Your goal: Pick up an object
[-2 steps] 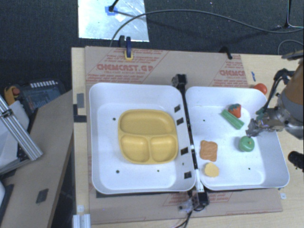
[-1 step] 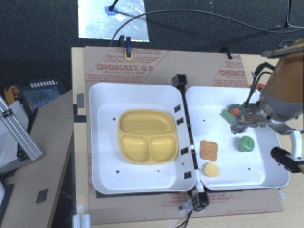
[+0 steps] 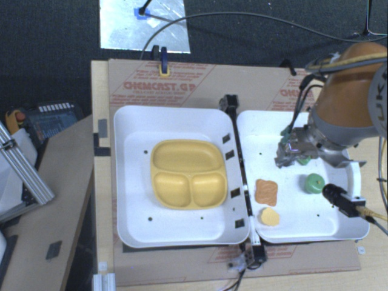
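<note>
Evenly and brightly lit from above, with soft shadows inside the white bins [image 3: 130, 180], glare on the far foil sheet [image 3: 144, 17], mildly soft focus throughout.

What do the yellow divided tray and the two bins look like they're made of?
Yellow divided tray: probably moulded plastic, matte to satin; uniform colour, rounded compartment walls, soft highlights.
Left bin and right bin: likely thin formed plastic, smooth and slightly glossy; even white, rounded corners, shallow raised rims. Could be coated metal; the look leaves that open.
</note>
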You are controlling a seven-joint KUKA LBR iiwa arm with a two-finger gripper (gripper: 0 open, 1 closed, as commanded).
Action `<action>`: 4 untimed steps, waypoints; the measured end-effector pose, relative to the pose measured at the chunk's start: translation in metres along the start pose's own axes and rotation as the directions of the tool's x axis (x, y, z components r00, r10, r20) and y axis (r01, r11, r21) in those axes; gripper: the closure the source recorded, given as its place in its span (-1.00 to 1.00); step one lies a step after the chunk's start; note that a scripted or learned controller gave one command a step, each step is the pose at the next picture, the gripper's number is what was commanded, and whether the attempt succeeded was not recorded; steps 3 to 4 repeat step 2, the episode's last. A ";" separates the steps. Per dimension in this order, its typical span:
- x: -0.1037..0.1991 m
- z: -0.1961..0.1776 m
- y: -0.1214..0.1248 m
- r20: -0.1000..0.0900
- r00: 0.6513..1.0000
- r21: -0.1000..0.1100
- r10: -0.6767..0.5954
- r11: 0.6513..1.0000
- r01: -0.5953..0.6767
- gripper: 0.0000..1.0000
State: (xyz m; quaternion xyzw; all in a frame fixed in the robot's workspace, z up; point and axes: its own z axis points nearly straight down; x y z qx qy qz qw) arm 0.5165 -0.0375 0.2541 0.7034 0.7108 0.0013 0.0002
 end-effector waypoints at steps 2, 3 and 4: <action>0.108 0.018 -0.003 -0.001 1.000 0.001 0.000 1.000 0.000 1.00; 0.108 0.018 -0.003 -0.001 1.000 0.001 0.000 1.000 0.000 1.00; 0.108 0.018 -0.003 -0.001 1.000 0.001 0.000 1.000 0.000 1.00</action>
